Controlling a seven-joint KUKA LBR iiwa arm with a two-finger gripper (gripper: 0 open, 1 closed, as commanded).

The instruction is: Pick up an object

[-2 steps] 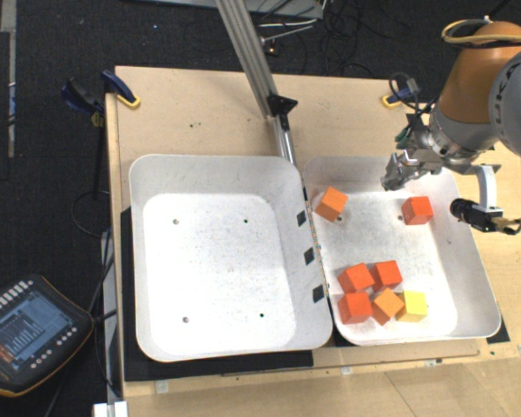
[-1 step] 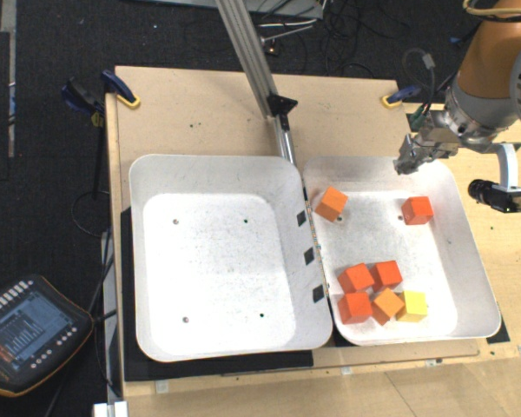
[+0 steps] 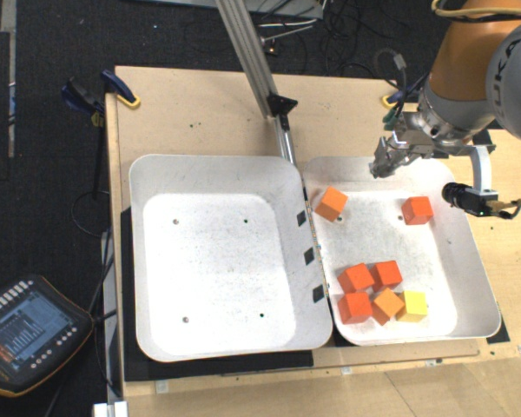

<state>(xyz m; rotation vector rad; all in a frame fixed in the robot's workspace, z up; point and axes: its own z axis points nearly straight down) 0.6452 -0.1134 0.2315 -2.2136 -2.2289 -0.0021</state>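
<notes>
On the arm's (image 3: 482,55) grey casing at the right edge, part of a dark printed name shows, cut off so that I can only make out a "U" and a "K". Nothing else in the room carries writing I can read; the screen of the handheld controller (image 3: 22,333) lying at the lower left glows with blue and red patches too small to make out.

The gripper (image 3: 386,165) hangs over the far edge of the right bin (image 3: 469,272), and from this angle I cannot tell how it is set.

Inside that right bin lie the blocks. One orange block (image 3: 332,204) sits alone near the bin's left wall, tilted on its corner. A red-orange block (image 3: 417,209) lies apart from it, closer to the gripper and a little below it. Nearer the front a cluster rests together: a red block (image 3: 358,277), another red block (image 3: 387,274) just beside it, a third red block (image 3: 355,307) in front, an orange block (image 3: 388,304) touching those, and a yellow block (image 3: 414,304) at the cluster's right end.

The left bin (image 3: 213,254) is speckled with dark dust. Both bins rest on a pale wooden board (image 3: 200,111), with a blue and yellow clamp (image 3: 100,94) at its far left corner. A metal strut (image 3: 247,46) slants down to the gap between the bins. Cables (image 3: 347,33) trail over the dark floor behind.
</notes>
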